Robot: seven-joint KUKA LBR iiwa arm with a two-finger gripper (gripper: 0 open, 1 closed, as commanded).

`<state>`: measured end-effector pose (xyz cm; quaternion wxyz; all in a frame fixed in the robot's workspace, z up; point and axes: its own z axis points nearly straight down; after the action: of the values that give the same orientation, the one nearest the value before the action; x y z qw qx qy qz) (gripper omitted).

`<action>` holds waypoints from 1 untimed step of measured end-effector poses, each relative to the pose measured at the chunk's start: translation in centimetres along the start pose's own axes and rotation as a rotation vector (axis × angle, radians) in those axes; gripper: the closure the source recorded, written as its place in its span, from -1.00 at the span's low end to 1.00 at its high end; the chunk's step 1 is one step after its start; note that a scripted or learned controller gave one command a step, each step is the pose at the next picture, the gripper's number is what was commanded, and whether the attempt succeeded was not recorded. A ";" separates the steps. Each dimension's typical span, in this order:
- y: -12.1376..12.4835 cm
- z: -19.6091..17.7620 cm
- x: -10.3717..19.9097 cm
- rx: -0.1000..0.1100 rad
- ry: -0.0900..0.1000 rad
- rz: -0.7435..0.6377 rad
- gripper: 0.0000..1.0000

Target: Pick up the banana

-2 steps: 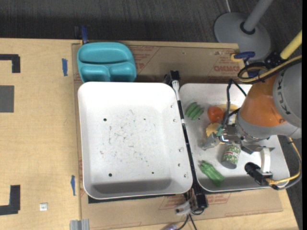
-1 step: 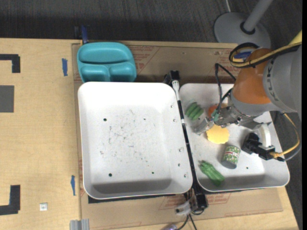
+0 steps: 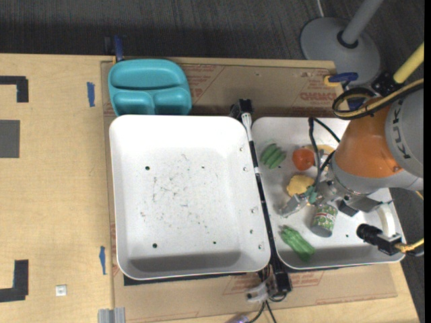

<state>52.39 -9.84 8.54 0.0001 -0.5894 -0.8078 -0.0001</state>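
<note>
The banana (image 3: 300, 184), a small yellow piece, lies in the right bin (image 3: 350, 258) near its middle. My gripper (image 3: 296, 202) reaches in from the right, below the orange wrist band, and its tip sits low, just under and beside the banana. The arm hides part of the banana's right side. I cannot see the banana being held.
In the right bin there are also a red tomato (image 3: 303, 157), a green ridged piece (image 3: 273, 155), a green can (image 3: 324, 219) and another green piece (image 3: 297, 241). The left bin (image 3: 128, 180) lies alongside. A teal tray (image 3: 149, 86) stands behind it.
</note>
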 end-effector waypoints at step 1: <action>3.9 0.0 -2.1 -0.003 -0.002 0.075 -1.00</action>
<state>56.77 -10.63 8.57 -0.0014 -0.6194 -0.7851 -0.0008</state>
